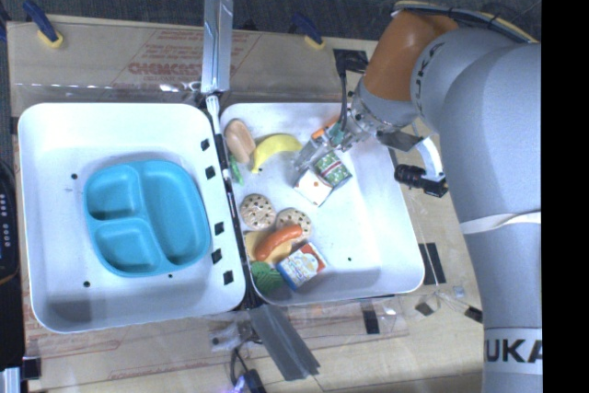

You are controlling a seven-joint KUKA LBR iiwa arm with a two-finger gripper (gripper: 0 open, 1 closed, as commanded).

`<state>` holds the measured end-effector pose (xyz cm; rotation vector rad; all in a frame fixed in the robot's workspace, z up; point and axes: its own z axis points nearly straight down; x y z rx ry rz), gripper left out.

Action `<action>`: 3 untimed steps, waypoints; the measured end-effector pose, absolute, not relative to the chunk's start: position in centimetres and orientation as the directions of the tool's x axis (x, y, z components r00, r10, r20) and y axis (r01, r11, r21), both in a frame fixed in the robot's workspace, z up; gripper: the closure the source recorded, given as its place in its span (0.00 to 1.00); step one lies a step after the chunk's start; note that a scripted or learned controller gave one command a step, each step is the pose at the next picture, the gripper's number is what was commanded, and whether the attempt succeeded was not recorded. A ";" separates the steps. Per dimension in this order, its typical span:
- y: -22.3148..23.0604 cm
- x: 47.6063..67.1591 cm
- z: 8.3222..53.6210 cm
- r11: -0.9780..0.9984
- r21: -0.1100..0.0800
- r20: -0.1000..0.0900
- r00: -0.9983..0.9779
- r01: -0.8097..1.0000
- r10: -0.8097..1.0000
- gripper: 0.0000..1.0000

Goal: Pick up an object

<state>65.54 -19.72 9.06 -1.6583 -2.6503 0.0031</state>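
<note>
In the right bin [386, 235] lie several toy foods. A white and green carton [325, 179] sits near the bin's middle, tilted. My gripper [322, 152] is low over the carton's upper end, touching or nearly touching it. A small orange piece [319, 134] peeks out just behind the gripper. Left of it are a yellow banana [273, 147] and a tan bread roll [239, 141]. Further front are two cookies [258, 211] [294, 220], a hot dog [276, 243], an orange juice box [301, 266] and a green item [265, 276].
The left bin [46, 198] holds a blue divided tray [147, 216]. The wall between the bins [224, 198] runs just left of the food pile. The grey arm [460, 106] crosses the right bin's far right corner. Bare bin floor [377, 225] lies right of the carton.
</note>
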 end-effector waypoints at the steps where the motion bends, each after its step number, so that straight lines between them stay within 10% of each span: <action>1: -19.9 65.4 9.0 0.501 -0.012 0.013 -0.501 0.865 0.865 0.00; 2: -19.7 65.6 9.1 0.400 -0.007 0.012 -0.400 0.916 0.916 0.00; 3: -18.7 61.3 9.2 0.493 -0.002 0.001 -0.493 0.870 0.870 0.00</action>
